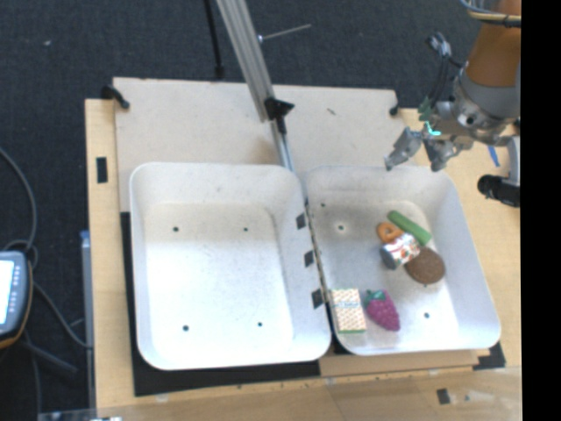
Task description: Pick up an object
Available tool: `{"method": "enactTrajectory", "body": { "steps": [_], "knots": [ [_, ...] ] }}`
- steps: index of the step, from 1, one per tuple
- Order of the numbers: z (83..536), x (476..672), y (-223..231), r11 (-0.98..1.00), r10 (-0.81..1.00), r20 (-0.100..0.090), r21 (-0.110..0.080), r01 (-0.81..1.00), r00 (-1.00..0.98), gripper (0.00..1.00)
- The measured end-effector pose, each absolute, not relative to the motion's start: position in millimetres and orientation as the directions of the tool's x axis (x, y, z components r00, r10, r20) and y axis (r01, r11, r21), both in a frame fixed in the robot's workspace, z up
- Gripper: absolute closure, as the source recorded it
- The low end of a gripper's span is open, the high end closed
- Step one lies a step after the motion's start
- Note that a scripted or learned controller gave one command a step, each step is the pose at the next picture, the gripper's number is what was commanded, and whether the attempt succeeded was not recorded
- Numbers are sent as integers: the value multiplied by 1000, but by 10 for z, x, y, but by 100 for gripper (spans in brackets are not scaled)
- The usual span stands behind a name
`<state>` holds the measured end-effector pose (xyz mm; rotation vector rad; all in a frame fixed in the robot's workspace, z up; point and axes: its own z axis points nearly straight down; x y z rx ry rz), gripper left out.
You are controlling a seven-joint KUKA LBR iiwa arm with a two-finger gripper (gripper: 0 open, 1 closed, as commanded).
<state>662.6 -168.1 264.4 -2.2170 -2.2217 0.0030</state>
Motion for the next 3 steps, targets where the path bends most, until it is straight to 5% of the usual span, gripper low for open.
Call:
{"method": "enactTrajectory", "body": {
  "steps": [1,3],
  "knots": [
    [2675,6631,-1690,4,1000,-3,0,1000,-4,0],
    [1624,6539,-1705,-1,1000,-3,-2,1000,1,0]
  ]
}}
